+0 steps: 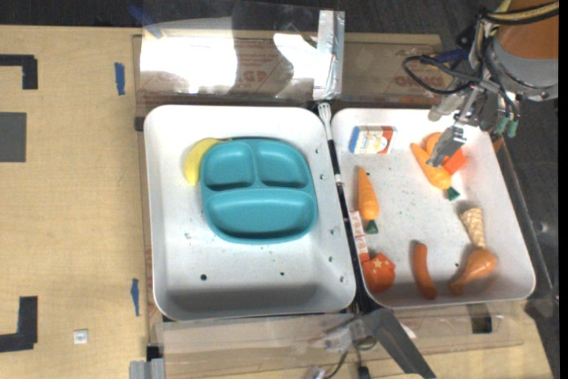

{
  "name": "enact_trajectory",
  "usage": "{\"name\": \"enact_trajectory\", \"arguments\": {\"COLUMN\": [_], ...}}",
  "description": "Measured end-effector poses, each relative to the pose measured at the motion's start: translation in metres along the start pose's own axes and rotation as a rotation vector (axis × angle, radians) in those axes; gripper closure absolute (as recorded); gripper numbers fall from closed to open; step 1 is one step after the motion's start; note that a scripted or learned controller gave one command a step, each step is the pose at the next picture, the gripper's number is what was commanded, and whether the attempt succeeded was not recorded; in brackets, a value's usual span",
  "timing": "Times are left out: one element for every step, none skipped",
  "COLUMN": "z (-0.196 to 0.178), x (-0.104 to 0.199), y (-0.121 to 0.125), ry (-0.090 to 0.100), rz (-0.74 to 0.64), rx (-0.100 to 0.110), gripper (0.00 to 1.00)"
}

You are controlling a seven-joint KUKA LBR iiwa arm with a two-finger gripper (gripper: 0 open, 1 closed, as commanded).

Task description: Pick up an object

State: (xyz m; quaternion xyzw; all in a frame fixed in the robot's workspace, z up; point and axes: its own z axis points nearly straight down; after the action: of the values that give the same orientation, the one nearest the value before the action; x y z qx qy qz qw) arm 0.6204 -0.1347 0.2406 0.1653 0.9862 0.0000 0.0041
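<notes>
The pincer hangs over the right bin, fingers touching an orange toy; whether they clamp it I cannot tell. Left of the pincer lies a small carton, its label unreadable.

Arm: grey housing, broad orange band above wrist, rounded in section. Yellow cable runs across orange band. Black cables loop loosely off wrist on left side, one blue cable among them. Wrist assembly: silver-grey metal, small green and orange fittings on side. Claw: slim pale metal fingers. Markings, screws too small to tell.
</notes>
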Motion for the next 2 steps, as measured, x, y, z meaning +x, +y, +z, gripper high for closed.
{"name": "enact_trajectory", "arguments": {"z": [0.138,0.153], "x": [0.01,-0.049], "y": [-0.022,-0.052], "ry": [0.015,-0.001], "rz": [-0.078,-0.032], "rx": [0.001,0.0], "gripper": [0.0,0.0]}}
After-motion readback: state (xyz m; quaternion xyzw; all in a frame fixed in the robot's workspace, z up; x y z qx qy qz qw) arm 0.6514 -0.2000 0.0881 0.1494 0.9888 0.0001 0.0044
